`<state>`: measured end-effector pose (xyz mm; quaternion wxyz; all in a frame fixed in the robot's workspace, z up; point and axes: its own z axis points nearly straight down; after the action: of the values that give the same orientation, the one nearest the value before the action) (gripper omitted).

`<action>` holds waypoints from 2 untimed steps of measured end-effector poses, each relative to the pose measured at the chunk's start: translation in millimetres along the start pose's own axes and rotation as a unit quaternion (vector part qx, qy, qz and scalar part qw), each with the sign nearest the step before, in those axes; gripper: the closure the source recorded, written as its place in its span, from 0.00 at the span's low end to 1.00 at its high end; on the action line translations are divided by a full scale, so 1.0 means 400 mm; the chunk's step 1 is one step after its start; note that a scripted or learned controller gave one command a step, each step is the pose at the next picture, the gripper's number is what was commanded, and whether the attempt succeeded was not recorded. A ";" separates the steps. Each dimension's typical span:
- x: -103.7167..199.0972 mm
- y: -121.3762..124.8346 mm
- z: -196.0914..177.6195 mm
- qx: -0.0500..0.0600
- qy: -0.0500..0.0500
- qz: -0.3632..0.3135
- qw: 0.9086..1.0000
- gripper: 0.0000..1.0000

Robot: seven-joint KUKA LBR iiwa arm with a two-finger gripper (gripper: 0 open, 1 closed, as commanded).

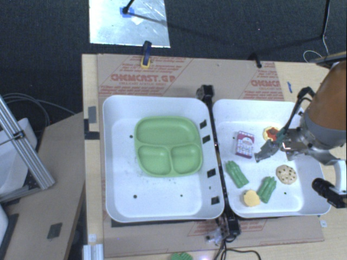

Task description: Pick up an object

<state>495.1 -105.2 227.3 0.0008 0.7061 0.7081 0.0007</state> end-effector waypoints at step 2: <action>-0.088 0.113 0.357 0.000 0.000 -0.001 1.000 0.00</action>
<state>540.8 -140.4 84.7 0.0011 0.7054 0.7088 0.0010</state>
